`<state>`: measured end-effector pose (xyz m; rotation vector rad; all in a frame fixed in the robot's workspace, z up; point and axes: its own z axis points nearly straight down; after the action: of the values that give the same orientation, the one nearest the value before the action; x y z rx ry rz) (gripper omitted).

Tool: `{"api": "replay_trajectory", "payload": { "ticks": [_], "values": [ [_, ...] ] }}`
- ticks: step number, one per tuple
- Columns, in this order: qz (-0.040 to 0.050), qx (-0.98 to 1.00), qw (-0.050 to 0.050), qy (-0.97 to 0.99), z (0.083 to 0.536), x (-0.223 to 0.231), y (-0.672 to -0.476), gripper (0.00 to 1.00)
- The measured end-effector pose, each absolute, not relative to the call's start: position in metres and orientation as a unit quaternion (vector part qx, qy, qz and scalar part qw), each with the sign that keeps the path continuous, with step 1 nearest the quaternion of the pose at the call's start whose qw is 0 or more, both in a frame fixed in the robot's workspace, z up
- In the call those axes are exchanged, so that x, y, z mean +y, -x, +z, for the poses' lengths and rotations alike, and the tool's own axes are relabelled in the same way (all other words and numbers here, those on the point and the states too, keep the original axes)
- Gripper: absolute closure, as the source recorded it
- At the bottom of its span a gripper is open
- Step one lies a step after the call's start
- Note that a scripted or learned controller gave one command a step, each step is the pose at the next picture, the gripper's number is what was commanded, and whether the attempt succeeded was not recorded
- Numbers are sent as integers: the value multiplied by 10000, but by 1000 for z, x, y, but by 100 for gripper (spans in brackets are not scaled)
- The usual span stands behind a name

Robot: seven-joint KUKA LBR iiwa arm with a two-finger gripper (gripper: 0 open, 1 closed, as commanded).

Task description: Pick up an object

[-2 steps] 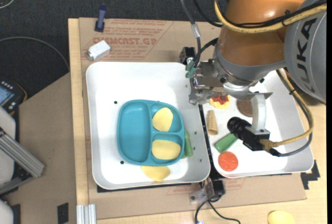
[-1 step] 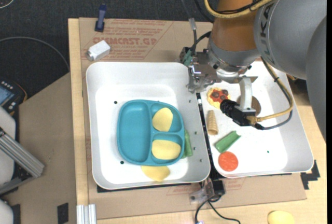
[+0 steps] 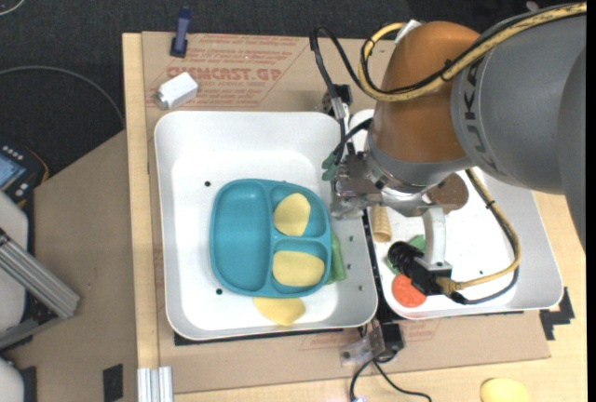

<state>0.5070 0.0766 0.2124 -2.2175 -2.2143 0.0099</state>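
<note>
The two-finger gripper (image 3: 351,191), tucked beneath the grey arm's orange band (image 3: 424,93), hangs over the wall shared by the two bins at centre frame; whether it is open or closed, or has hold of anything, cannot be told from this angle. Just left of it, in the shallow white left bin (image 3: 186,158), lies a teal plastic three-compartment plate (image 3: 244,237), a rounded rectangle with its long axis running up and down the frame. The plate's one large compartment is on the left and two small ones on the right. A yellow piece (image 3: 292,214) sits in the upper small compartment, a second yellow piece (image 3: 298,268) in the lower. A third yellow piece (image 3: 279,309) lies on the bin floor touching the plate's lower edge, and a thin green strip (image 3: 337,259) lies between the plate and the bin's right wall. In the white right bin (image 3: 531,251), a tan ridged cone (image 3: 383,223) lies lengthwise up and down the frame, with an orange round thing (image 3: 407,294) below it
</note>
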Motion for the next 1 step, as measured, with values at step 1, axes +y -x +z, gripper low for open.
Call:
{"api": "replay_trajectory", "payload": {
  "ticks": [1],
  "values": [
    [-44, -7069, -36, 7073, 321, 56, -493, 100]
  ]
}}
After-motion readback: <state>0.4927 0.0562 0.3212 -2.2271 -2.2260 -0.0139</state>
